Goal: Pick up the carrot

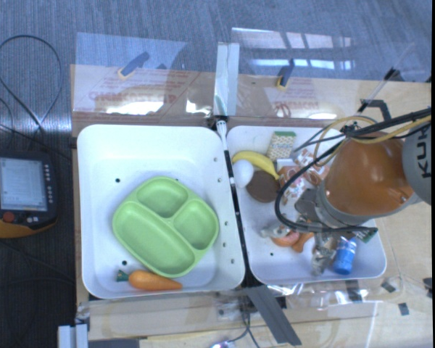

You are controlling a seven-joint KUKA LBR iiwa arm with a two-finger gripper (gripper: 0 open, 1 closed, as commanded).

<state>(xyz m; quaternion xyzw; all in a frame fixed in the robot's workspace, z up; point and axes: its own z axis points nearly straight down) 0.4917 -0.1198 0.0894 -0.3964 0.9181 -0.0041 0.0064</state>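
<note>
Carrot (154, 281) lies nearest the camera, flat on the floor of the left bin (101, 151), along its near wall, green leafy end pointing left. It sits just beside the near rim of the green divided plate (167, 225), possibly touching it; cannot tell.

Pincer (320, 258) is well apart from the carrot, low over the right bin (373, 263), under the orange band of the arm (366, 180). Whether it is released or clenched cannot be told; clutter and cables blur it. Nothing is visibly held.

Judgement: task not started on the carrot. The arm must cross the divider between bins.

Risks:
- Carrot is hemmed between plate rim and bin wall, so a finger may land on the plate or the wall and the grasp fail.
- Smooth tapered shape may roll or slip out if pinched off-centre.
- Orange pieces (293, 239) near the pincer in the right bin could be mistaken for the target.

Also in the right bin: banana (255, 161), white egg-like ball (242, 170), brown disc (261, 186), blue can (345, 257). None blocks the carrot. A teach pendant (18, 192) lies on the floor, left of the tabletop.
</note>
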